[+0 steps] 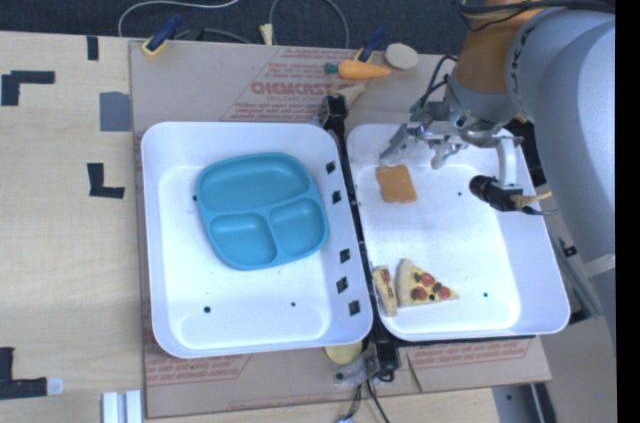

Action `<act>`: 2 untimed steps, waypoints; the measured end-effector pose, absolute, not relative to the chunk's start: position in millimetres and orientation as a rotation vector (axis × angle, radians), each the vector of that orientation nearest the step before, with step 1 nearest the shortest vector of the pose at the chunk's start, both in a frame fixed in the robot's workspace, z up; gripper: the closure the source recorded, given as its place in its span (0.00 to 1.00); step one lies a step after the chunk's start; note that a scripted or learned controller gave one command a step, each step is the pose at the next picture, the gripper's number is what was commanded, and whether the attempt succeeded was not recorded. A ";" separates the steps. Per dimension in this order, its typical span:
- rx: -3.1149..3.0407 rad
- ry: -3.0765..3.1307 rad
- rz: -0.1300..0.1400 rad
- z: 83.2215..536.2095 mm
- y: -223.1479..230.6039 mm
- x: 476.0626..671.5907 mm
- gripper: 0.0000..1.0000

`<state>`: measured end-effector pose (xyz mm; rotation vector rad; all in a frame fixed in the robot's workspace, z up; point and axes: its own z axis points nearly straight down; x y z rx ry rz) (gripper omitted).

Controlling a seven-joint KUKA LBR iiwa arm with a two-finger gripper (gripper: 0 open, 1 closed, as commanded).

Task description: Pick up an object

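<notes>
the tool (418,143) hovers spread and empty near the right bin's (520,296) far edge, just beyond a flat tan bread slice (396,183). a toy pizza slice (422,283) lies by its near left corner. a blue divided plastic plate (263,209) sits in the left bin (170,311).

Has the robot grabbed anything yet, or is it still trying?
Nothing looks picked up yet. The toast-like brown piece and the pizza slice toy both lie flat on the right bin's floor, and the blue divided plate sits in the left bin. In hand: the end effector hovers near the right bin's back edge, just above the brown piece. Left: lowering, gripping and lifting.
</notes>
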<state>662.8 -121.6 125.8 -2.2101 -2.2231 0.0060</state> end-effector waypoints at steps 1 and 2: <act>-2.220 -2.228 0.003 83.2 -93.4 646.9 0.00; -2.226 -2.227 0.005 97.0 -97.6 648.0 1.00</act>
